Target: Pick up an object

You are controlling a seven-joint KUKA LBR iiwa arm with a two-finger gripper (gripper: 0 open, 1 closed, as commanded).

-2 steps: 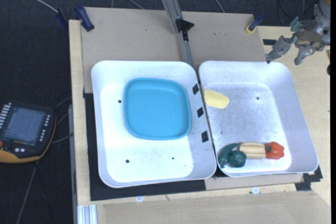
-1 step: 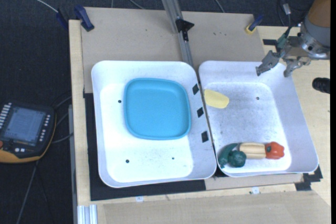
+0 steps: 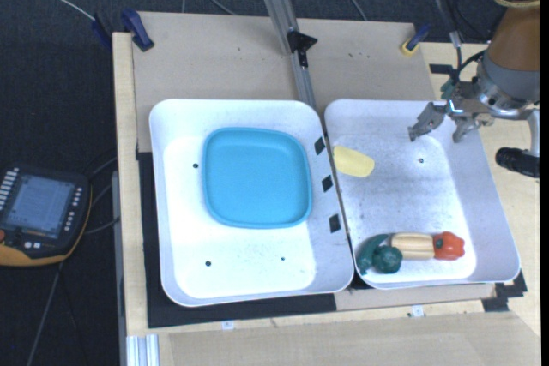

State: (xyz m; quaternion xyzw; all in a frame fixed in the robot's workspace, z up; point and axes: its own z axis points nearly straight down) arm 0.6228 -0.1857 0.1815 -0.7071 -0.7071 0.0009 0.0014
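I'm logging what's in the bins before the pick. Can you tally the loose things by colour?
Blue: 1, the blue plate in the left bin.
Yellow: 1, the yellow piece in the right bin.
Green: 1, the green item.
Tan: 1, the tan roll.
Red: 1, the red item.
Total: 5

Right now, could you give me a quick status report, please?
Gripper open, over right bin, holding nothing. Yellow piece near left wall. Three items at front edge. Nothing blocking.

Yellow piece (image 3: 352,161) lies by the right bin's left wall, flat.
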